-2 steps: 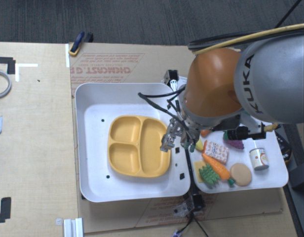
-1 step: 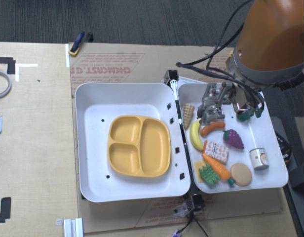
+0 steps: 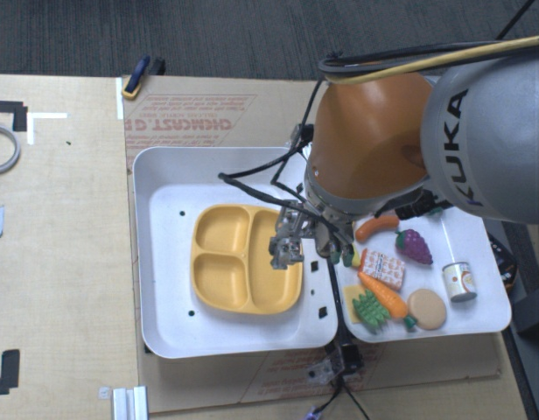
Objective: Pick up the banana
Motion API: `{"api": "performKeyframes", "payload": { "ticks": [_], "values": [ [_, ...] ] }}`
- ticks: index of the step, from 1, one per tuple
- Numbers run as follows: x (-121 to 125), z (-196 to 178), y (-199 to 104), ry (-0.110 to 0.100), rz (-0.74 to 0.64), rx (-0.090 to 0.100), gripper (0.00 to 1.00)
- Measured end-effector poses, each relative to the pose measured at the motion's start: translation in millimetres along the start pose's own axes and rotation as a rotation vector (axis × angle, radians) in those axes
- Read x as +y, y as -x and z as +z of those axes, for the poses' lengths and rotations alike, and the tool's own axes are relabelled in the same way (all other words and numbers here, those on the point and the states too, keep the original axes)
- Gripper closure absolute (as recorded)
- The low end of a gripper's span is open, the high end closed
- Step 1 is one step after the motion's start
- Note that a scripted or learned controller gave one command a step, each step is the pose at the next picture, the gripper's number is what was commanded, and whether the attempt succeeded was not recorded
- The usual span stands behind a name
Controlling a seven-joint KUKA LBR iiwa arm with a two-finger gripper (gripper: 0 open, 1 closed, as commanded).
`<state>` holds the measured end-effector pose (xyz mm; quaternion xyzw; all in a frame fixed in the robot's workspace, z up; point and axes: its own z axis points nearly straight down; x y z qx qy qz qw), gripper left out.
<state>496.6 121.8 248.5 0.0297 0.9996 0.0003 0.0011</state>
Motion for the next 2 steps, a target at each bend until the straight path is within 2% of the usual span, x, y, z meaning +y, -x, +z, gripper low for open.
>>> {"api": "performKeyframes", "payload": {
  "ticks": [1, 2],
  "values": [
    [39.2, 13.2, -20.4, 0.000, 0.104, 0.001, 1.00],
    [81.8, -26.7, 29.4, -0.001, 0.333, -0.001, 1.00]
  ]
}}
